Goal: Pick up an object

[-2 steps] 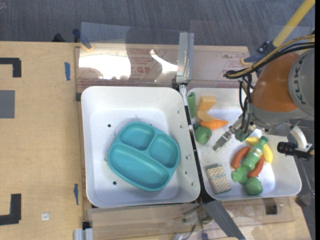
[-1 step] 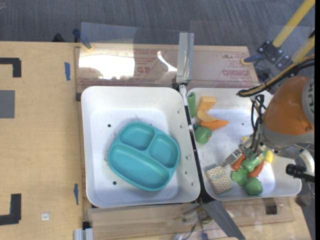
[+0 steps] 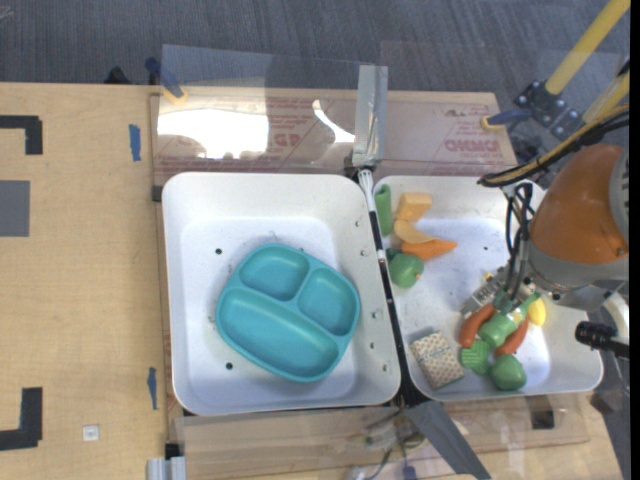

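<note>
The right bin [image 3: 560,373] holds several toy foods. A yellow-orange wedge [image 3: 412,210] and an orange carrot [image 3: 430,249] lie at its far left, with a green piece [image 3: 405,269] just below them. A tan waffle-like square [image 3: 437,357] sits near the front. A cluster of orange and green pieces [image 3: 492,336], a green lump [image 3: 507,371] and a yellow bit [image 3: 537,312] lies at the front right. My gripper [image 3: 505,303] reaches down from the right into this cluster, touching or just above it. The arm and the toys hide its tips.
The left bin [image 3: 190,208] holds a teal divided plate [image 3: 288,311]. A divider wall [image 3: 378,268] separates the two bins. The arm's orange band [image 3: 580,213] looms over the right bin's far right side. A clear panel [image 3: 260,118] stands behind the bins.
</note>
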Controlling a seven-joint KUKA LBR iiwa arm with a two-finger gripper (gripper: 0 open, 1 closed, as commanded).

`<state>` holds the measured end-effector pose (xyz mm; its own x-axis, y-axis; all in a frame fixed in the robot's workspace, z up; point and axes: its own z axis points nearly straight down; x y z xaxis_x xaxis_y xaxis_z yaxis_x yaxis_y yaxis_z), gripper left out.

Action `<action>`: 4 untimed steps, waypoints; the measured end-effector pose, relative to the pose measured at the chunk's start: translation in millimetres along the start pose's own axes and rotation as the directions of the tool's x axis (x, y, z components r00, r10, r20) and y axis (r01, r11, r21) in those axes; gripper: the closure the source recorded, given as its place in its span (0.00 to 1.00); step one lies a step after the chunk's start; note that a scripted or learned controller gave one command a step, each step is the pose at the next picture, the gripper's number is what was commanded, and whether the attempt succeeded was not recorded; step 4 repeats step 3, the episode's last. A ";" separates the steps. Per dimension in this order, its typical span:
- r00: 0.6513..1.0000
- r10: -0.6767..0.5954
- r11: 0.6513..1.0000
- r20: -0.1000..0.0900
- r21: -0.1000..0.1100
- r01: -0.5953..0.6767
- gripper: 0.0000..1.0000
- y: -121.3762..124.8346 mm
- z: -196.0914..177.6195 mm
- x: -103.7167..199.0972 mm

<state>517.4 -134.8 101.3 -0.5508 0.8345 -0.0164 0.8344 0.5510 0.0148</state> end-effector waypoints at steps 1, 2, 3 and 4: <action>0.996 0.083 0.997 -0.012 0.005 -0.083 1.00 42.5 -87.8 69.6; 0.996 0.090 0.996 -0.014 0.015 -0.089 0.00 38.1 -83.8 67.7; 0.999 -0.045 0.999 -0.013 0.012 0.045 0.00 106.4 -82.1 0.9; 0.999 -0.045 0.999 -0.013 0.012 0.045 0.00 106.4 -82.1 0.9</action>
